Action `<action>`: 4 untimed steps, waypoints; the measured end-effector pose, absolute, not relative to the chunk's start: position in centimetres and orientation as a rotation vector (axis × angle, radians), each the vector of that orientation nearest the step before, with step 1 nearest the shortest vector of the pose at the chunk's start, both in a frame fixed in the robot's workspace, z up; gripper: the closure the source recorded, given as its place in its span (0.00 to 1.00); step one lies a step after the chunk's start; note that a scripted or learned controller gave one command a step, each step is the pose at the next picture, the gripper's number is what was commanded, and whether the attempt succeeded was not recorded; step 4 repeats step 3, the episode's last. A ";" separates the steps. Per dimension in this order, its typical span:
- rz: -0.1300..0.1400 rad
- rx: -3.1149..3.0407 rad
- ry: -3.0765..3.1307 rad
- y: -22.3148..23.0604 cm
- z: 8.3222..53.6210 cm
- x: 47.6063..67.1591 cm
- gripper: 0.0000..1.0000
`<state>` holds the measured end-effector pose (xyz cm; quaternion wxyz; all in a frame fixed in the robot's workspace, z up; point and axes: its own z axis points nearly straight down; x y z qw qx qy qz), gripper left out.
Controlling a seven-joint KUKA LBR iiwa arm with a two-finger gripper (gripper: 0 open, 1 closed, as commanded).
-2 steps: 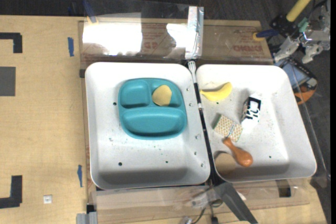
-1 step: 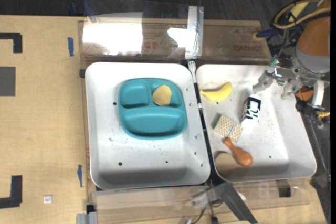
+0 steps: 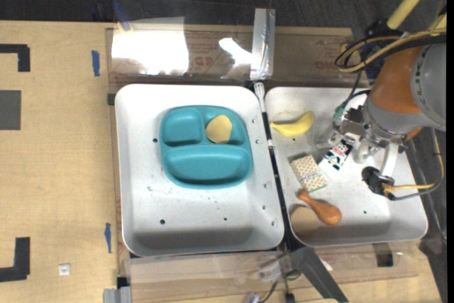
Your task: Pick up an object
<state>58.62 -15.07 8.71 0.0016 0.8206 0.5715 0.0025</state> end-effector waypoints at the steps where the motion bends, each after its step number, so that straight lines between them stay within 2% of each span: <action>1: 0.005 2.263 2.172 -14.9 8.8 53.8 0.00; 2: 0.009 2.261 2.168 -14.9 9.9 53.9 1.00; 3: 0.012 2.234 2.205 -4.0 18.8 56.3 1.00; 4: 0.012 2.234 2.205 -4.0 18.8 56.3 1.00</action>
